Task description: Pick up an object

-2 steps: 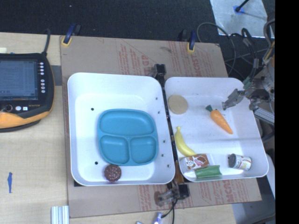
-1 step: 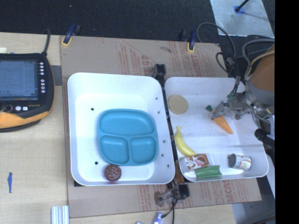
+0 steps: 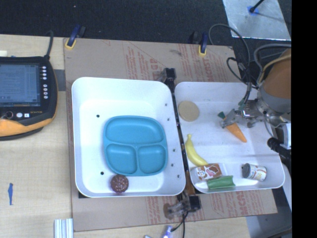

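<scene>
My gripper (image 3: 231,119) reaches in from the right over the upper part of the right bin (image 3: 213,90). An orange carrot (image 3: 237,132) lies directly below and against its tip, pointing down to the right. Whether the carrot is gripped cannot be made out. Elsewhere in this bin are a tan round disc (image 3: 188,111), a yellow banana (image 3: 194,153), a small printed carton (image 3: 208,171), a green pickle-like piece (image 3: 220,183) and a small tin (image 3: 254,172).
The left bin (image 3: 86,98) holds a blue divided plate (image 3: 135,145) and a dark round patty (image 3: 119,183) at its near edge. A control tablet (image 3: 22,95) lies on the bench at far left. Cables (image 3: 237,43) loop behind the right bin.
</scene>
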`<state>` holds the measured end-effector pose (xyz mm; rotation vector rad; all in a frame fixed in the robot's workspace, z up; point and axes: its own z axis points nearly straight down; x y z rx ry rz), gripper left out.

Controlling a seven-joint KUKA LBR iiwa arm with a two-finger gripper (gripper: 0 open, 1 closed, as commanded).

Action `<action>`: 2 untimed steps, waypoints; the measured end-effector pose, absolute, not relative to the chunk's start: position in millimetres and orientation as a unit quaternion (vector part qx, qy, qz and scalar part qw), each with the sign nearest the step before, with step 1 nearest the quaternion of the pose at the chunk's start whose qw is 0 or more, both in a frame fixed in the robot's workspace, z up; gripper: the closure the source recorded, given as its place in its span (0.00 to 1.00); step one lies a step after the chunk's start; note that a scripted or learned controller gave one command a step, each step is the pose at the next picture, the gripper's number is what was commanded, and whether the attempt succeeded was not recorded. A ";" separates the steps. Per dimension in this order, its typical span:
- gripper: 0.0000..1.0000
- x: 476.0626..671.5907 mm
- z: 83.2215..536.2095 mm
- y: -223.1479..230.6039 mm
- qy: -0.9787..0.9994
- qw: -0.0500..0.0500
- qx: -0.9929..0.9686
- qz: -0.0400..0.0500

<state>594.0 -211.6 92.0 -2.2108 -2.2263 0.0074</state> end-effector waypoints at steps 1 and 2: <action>1.00 594.1 102.6 -212.3 -0.710 0.002 -0.704 0.003; 1.00 649.1 192.4 -137.7 -0.709 0.001 -0.705 0.000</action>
